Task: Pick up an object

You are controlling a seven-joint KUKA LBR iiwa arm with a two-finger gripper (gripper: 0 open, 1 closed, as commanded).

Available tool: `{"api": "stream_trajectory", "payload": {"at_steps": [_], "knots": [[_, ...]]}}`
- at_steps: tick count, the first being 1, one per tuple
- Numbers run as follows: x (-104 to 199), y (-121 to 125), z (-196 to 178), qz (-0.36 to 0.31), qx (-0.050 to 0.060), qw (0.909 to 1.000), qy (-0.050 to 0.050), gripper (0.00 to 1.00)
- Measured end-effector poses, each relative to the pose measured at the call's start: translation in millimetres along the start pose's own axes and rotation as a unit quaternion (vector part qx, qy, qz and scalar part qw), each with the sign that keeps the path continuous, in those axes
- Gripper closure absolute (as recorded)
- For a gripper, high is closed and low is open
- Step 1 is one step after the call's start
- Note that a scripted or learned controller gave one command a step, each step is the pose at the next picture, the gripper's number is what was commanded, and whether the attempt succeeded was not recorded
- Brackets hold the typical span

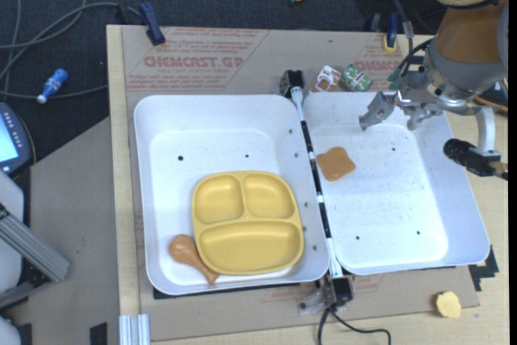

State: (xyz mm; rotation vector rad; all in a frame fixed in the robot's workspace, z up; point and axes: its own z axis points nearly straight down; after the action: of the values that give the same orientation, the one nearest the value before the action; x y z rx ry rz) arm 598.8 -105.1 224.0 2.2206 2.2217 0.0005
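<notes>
Gripper (pixel 397 114) hangs wide open and unladen above right bin (pixel 404 206), apart from brown slice (pixel 334 163).

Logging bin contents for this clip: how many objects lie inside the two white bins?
3. A yellow divided plate and a tan drumstick in the left bin; a brown flat piece in the right bin.

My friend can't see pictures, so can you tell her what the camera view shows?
A robot gripper hangs above the right white bin, fingers spread, holding nothing. A flat brown piece lies in that bin. The left bin holds a yellow divided plate and a toy drumstick beside it.
</notes>
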Motion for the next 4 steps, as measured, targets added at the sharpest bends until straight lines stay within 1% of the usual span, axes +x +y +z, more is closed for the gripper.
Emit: {"api": "stream_trajectory", "payload": {"at_steps": [1,2,3,4], "knots": [[12.2,21.9,106.0,-0.001,0.005,1.0,0.001,0.0],[12.0,8.4,141.2,0.001,0.002,1.0,0.001,0.0],[-36.2,-3.7,138.9,0.002,0.001,1.0,0.0,0.0],[13.4,52.0,76.0,-0.003,-0.005,1.0,0.0,0.0]]}}
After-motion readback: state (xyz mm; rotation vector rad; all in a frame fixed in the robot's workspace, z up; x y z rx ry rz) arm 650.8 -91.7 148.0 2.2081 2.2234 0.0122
